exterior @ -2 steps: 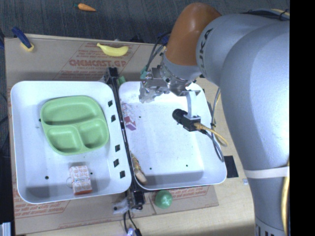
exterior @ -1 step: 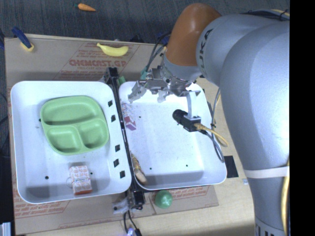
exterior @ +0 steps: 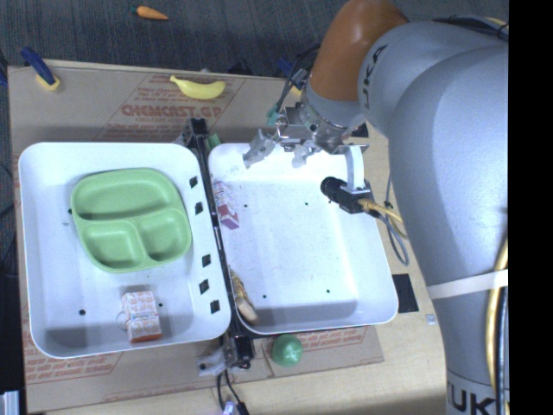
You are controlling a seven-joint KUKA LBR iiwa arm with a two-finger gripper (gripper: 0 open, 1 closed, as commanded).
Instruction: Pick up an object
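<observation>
Your arm [exterior: 449, 188] ran off the right and bottom edges and hid the right bin's [exterior: 294, 318] far right corner; the small carton [exterior: 226, 206] against its left wall was too blurred to read

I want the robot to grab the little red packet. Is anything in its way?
Nothing visible blocks it. The pincer hangs over the right bin's far edge, and the red packet lies against that bin's left wall, with only bare bin floor between them.
</observation>
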